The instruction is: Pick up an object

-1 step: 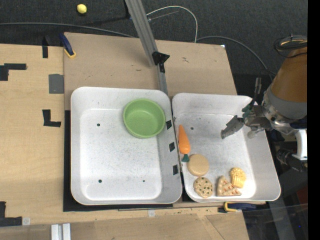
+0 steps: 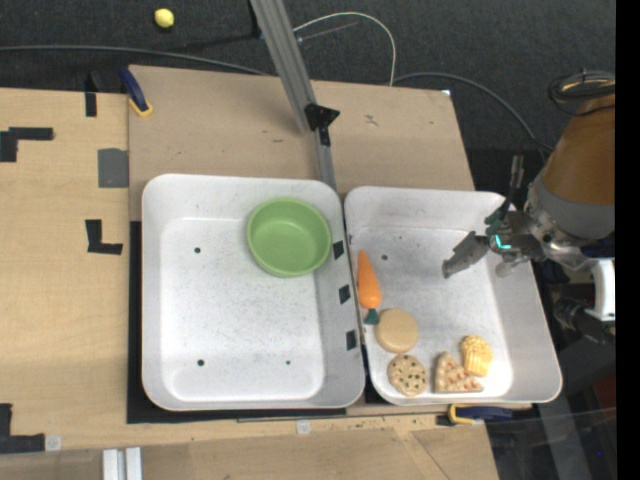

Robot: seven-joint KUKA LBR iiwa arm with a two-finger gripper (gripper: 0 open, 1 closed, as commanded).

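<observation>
Two bins sit side by side on my bench (image 2: 230,128). The left bin (image 2: 180,368) holds a bowl (image 2: 289,236) near its back right corner. In the right bin (image 2: 530,368), a carrot (image 2: 369,280) lies along the left wall; a bun (image 2: 397,330), cookie (image 2: 407,374), waffle (image 2: 452,375) and corn (image 2: 476,354) cluster along the front. My hand (image 2: 482,251) hovers over that bin's back right part.

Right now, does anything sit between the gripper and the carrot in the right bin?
Nothing visible does. The gripper hangs over the right bin, and bare bin floor lies between it and the carrot. The other food pieces lie nearer the front wall.
</observation>
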